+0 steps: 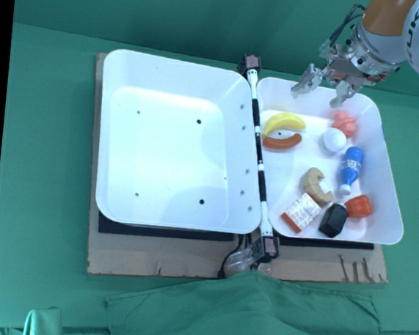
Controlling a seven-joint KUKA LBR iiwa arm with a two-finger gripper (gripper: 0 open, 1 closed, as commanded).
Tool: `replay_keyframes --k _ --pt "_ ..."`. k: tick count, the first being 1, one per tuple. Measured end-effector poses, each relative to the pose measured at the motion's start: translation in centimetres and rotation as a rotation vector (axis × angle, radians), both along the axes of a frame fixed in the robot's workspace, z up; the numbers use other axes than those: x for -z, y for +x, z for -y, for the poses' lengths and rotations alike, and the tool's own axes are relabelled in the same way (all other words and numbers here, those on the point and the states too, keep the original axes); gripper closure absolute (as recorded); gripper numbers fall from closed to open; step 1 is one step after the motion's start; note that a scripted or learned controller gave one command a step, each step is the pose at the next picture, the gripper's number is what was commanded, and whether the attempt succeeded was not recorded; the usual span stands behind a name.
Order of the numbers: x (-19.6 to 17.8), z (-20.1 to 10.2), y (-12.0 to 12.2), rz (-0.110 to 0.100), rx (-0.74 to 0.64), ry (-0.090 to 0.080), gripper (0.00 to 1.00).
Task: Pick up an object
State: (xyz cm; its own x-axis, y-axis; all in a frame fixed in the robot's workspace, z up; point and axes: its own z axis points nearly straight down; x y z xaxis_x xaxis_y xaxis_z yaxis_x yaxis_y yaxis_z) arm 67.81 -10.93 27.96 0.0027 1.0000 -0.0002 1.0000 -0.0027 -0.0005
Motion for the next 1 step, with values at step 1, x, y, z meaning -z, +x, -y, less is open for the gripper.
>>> replay_keyframes --k 1 --pt "0.00 0.00 0.00 0.000 0.000 0.000 0.00"
